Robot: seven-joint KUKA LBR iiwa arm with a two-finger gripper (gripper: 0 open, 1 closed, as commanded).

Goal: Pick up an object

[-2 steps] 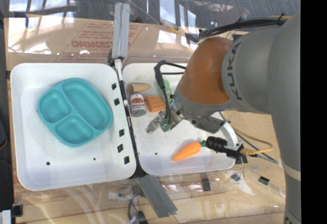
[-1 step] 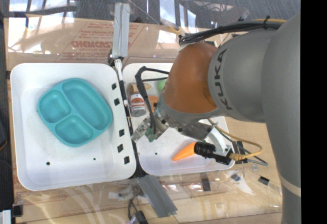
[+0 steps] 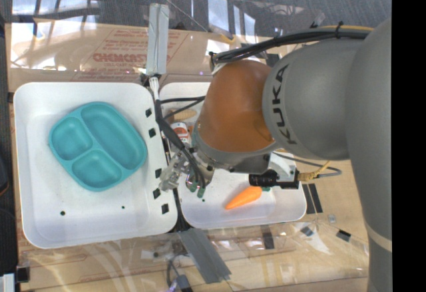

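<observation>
My gripper (image 3: 185, 177) hangs low over the left side of the right bin (image 3: 219, 217), close to the divider between the two bins. Its fingers are small and partly hidden under the arm's orange band (image 3: 233, 111). An orange carrot (image 3: 243, 197) lies on the right bin's floor, a little to the right of the gripper and apart from it. A red and white object (image 3: 180, 131) peeks out beside the arm, above the gripper. I see nothing clearly held between the fingers.
A teal plate with three compartments (image 3: 98, 144) rests in the left bin (image 3: 40, 217). The big grey arm (image 3: 319, 104) covers most of the right bin. Cables run over the arm. A metal post (image 3: 157, 38) stands behind the bins.
</observation>
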